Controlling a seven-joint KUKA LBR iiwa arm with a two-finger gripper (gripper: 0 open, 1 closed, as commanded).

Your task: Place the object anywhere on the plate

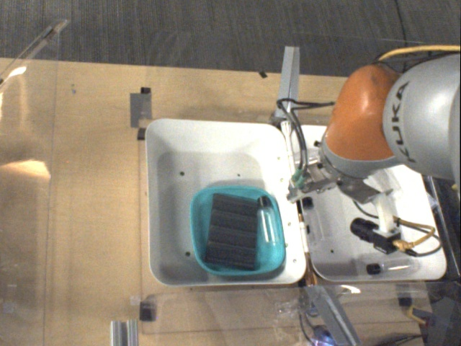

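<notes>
A teal plate (204,215) lies in the front half of the left bin (169,193). On it rests a dark grey ribbed block (232,231), lying flat and slightly slanted. A small clear tube-like thing (269,223) lies along the plate's right side, next to the block. My gripper (298,184) hangs under the orange wrist band, right over the wall between the two bins, just off the plate's upper right corner. It is small and partly hidden by the wrist, and I see nothing between its tips.
The right bin (418,265) lies under the arm, with a small dark thing (372,269) near its front edge. A grey post (289,74) stands behind the bins. The bench is bare wood to the left.
</notes>
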